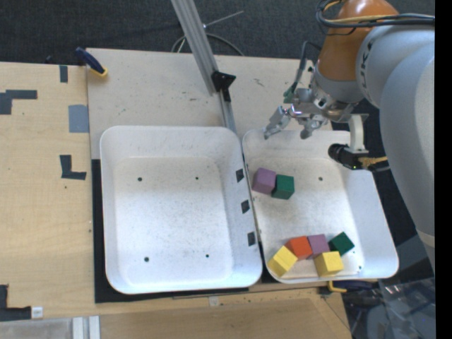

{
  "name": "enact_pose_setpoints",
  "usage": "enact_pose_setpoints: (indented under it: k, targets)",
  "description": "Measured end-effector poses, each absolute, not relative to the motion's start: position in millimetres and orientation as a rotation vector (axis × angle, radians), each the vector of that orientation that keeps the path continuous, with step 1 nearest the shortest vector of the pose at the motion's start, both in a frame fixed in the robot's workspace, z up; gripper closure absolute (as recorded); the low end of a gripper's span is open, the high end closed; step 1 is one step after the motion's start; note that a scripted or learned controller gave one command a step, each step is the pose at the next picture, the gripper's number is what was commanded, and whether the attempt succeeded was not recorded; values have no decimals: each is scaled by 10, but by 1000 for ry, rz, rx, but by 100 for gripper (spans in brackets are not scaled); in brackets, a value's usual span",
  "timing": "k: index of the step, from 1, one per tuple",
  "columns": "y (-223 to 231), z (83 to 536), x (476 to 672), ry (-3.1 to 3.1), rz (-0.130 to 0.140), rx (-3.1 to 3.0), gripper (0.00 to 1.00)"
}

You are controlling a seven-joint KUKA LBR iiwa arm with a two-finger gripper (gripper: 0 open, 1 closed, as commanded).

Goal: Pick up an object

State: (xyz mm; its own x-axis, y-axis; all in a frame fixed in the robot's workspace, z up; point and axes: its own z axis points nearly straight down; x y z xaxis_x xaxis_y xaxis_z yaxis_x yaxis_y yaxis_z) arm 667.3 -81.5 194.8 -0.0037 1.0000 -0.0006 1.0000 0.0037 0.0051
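Pale wooden bench (42, 189), perhaps dark carpet (85, 9)

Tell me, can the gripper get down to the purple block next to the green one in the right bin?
Probably yes. The gripper hangs open above the right bin's far end, and the purple block lies uncovered; only the green block touching one side could crowd a finger.

The grey arm (402, 83) reaches in from the right, its orange band (353, 27) bent above the wrist; the pincer (291, 129) points down, fingers spread apart, holding nothing.
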Motion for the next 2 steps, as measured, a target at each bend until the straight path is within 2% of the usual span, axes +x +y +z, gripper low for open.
enact_pose_setpoints:
  k: [2]
  targets:
    - [-821, 1918, 6651, 2224, -3, 2219, 0]
